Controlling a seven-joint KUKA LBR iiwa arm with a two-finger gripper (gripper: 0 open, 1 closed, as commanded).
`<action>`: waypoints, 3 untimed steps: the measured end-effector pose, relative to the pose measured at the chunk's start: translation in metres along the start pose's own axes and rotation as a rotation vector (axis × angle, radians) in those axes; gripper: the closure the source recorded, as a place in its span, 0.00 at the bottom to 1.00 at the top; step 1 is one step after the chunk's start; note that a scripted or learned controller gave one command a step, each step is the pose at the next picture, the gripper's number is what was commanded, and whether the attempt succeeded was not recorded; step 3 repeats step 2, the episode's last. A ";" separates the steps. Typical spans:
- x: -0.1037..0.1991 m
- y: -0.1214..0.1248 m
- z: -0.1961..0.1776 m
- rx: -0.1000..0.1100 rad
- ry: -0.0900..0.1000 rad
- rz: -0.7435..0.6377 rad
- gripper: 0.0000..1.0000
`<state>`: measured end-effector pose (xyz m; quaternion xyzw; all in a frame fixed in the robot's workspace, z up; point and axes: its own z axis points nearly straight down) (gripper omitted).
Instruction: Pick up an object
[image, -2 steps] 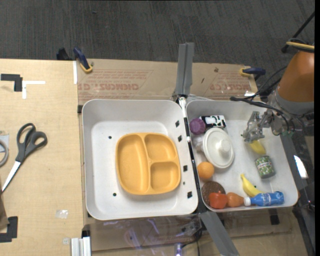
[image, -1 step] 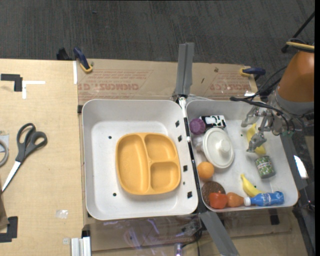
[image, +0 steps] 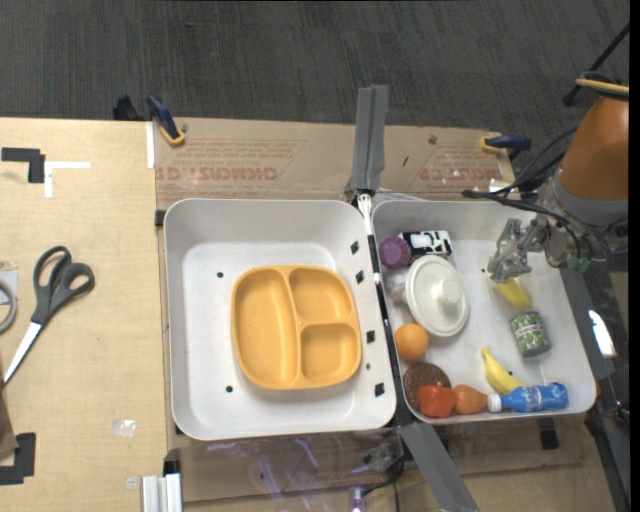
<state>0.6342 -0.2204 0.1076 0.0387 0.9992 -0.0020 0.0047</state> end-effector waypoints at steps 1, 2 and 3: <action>0.000 0.000 0.000 0.000 0.000 0.000 0.00; 0.019 -0.002 0.017 -0.004 0.009 0.113 0.00; 0.019 -0.002 0.017 -0.004 0.009 0.113 0.00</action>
